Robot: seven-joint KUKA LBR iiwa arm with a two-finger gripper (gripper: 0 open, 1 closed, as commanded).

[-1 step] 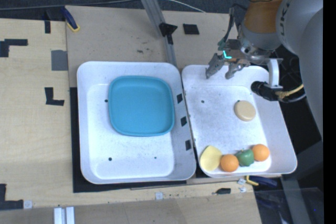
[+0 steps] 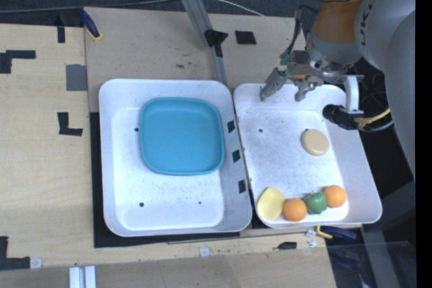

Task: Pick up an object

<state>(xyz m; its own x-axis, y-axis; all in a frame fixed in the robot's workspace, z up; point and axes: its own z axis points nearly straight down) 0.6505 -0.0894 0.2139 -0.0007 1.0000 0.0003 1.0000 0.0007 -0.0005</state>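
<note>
My gripper (image 2: 284, 90) hangs over the far edge of the right bin (image 2: 277, 145), its two fingers spread apart with nothing between them. A beige round piece (image 2: 314, 142) lies in that bin, to the right of and nearer than the gripper. Along the bin's near edge sit a yellow piece (image 2: 271, 203), an orange ball (image 2: 294, 210), a green item (image 2: 314, 202) and a second orange ball (image 2: 335, 196), packed side by side.
A blue square plate (image 2: 181, 135) lies in the left bin (image 2: 121, 165). A grey pole (image 2: 196, 7) slants down to the gap between the bins' far corners. A black cable connector (image 2: 335, 114) hangs over the right bin's far right side.
</note>
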